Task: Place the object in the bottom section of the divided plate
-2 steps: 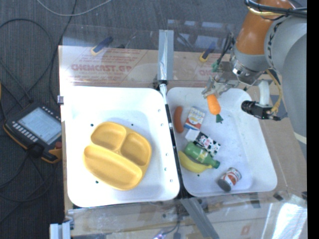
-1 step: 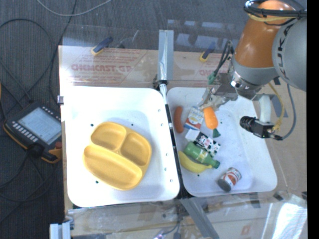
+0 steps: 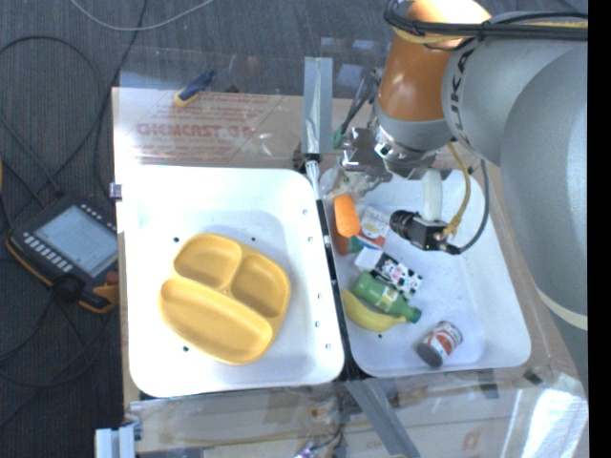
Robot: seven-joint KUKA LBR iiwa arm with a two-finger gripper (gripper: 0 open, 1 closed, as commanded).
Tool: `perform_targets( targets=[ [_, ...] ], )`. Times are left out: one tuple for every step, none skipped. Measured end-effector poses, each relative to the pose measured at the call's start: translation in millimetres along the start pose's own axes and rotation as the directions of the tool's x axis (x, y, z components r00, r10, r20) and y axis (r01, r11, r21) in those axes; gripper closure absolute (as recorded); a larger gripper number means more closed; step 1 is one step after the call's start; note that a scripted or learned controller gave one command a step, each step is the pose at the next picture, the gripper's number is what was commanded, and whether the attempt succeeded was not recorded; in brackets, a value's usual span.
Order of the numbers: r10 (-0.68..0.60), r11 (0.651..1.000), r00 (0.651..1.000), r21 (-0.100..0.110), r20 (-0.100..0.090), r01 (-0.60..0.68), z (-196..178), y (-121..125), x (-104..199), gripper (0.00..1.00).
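The gripper [image 3: 355,175] hangs over the right bin's [image 3: 496,284] far left corner, just above an orange carrot [image 3: 347,217]; whether it is spread or pinched I cannot tell. Toward the bin's near edge lie a green bottle [image 3: 386,294], banana [image 3: 370,317] and small can [image 3: 439,343]. The yellow divided plate [image 3: 226,297] sits mid left bin [image 3: 153,208].

Yellow plate [image 3: 225,297] in left bin [image 3: 153,208]; arm [image 3: 449,74] over right bin [image 3: 496,322] w/ carrot [image 3: 347,217], banana [image 3: 368,317], can [image 3: 439,342].

glossy plastic divided plate [image 3: 225,297], smooth white bins [image 3: 277,219]
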State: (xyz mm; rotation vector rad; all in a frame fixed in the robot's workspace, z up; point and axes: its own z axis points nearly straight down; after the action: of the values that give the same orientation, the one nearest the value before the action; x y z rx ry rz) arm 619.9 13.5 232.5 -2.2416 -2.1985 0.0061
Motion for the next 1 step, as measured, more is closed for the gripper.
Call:
perform_targets(
  targets=[
    [0.110, 0.994, 0.994, 0.002, -0.001, -0.110, 16.8, -33.1, 70.0, 1.00]
  ],
)
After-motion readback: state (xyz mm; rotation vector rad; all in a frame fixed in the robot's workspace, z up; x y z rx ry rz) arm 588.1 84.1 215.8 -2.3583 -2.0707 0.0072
